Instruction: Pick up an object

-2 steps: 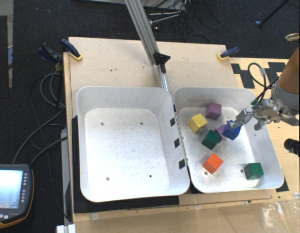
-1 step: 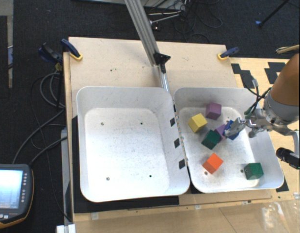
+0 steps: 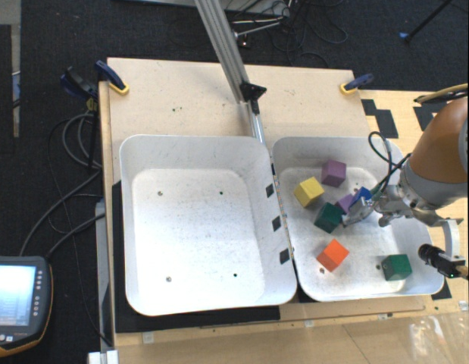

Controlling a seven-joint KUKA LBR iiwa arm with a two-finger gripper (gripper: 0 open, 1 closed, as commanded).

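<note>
arm (image 3: 439,158): we see it reaching in over the right bin's right edge, wrist low over the bin floor.
gripper (image 3: 357,209): down in the middle of the right bin (image 3: 355,146), tip right at a small purple block (image 3: 346,202); blue part at the tip. We can't tell if the jaws are open or closed, too cluttered.
dark green cube (image 3: 328,218): touching or just beside the gripper tip, on its left.
yellow cube (image 3: 309,191): near the bin's left wall.
purple cube (image 3: 334,172): toward the far edge.
orange cube (image 3: 332,255): near the front edge.
green cube (image 3: 396,267): front right corner.
left bin (image 3: 143,158): just beside the right bin.
</note>
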